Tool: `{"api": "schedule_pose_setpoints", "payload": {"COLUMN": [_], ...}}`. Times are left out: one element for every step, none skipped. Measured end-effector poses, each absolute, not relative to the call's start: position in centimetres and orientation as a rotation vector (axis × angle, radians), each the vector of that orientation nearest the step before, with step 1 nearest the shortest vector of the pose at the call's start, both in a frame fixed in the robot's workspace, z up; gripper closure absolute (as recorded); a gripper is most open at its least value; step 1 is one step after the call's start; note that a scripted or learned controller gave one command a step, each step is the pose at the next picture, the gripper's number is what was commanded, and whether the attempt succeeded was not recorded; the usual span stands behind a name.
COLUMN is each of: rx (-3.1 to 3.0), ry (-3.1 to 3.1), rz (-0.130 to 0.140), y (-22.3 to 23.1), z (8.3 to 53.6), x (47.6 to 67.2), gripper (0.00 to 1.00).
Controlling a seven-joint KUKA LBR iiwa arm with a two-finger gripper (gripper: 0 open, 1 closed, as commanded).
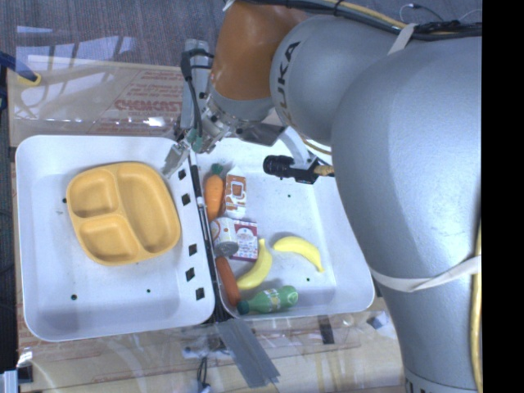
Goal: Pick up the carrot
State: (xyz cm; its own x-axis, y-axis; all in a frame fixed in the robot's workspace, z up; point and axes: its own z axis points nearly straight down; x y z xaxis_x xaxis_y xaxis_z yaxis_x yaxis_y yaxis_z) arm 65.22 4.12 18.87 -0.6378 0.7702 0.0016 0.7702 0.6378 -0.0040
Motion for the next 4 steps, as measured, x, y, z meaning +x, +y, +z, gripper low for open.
{"api": "schedule_pose_setpoints", "payload": {"rx": [-1.565,-1.705,-1.697,-1.484], "ry": [-2.715,-2.631,-2.630,-2.768], "rz": [0.007,0.008,0.016,0.003], "y": [-0.9,2.5,2.4,-6.0], "z": [18.9,18.8,19.5,32.7], "x": [59.2,51.7,51.8,54.6], "gripper": [0.00,0.00,1.00,1.00]}}
